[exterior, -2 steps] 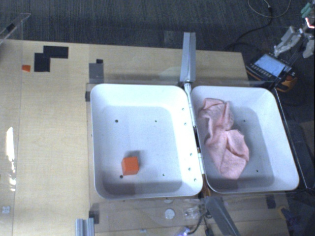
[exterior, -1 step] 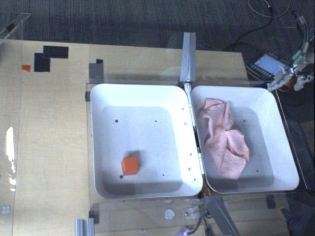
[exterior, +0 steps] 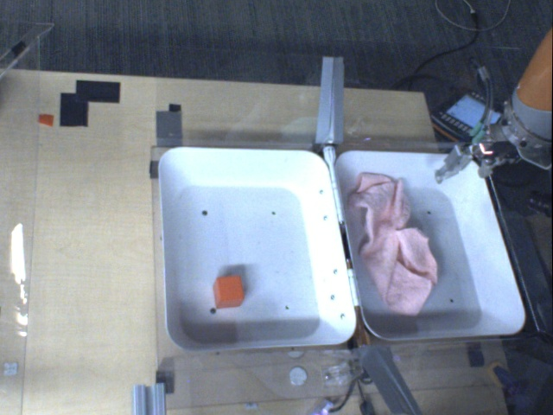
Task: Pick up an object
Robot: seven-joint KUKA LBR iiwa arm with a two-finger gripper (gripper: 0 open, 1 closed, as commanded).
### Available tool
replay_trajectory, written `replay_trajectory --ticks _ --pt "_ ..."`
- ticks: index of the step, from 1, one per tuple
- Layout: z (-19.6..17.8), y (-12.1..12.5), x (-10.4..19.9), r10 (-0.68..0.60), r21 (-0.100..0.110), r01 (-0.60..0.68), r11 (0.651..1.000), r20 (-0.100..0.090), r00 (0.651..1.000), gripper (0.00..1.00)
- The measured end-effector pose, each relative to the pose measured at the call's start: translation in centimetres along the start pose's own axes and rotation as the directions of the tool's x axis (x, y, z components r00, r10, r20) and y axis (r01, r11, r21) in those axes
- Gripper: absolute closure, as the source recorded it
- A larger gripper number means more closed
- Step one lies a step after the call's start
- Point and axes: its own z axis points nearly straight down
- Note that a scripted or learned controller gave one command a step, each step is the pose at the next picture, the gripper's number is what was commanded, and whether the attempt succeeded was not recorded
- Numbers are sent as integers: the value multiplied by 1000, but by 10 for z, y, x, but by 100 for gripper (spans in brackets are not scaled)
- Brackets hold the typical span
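In the right bin (exterior: pixel 492 258) we see a crumpled pink cloth (exterior: pixel 393 240) lying loose on the floor, stretching from near the upper left corner down toward the middle, close to the wall shared with the other bin. In the left bin (exterior: pixel 186 232) a small orange block (exterior: pixel 229 291) sits alone near the lower edge, well apart from the cloth. The gripper (exterior: pixel 467 158) hangs over the upper right corner of the right bin, clear of the cloth, with nothing between its fingers; we cannot tell how the jaws stand. Beyond the bins, the wooden bench (exterior: pixel 86 258) carries black shapes (exterior: pixel 86 100) and a small orange marker (exterior: pixel 46 120) near its upper left corner.
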Motion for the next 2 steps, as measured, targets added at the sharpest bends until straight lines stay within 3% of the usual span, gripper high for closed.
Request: replay_trajectory --ticks 1,2 --pt "107 -8 48 -297 -5 297 955 3 955 0" --pt "113 -50 77 -375 -12 375 927 8 927 0"
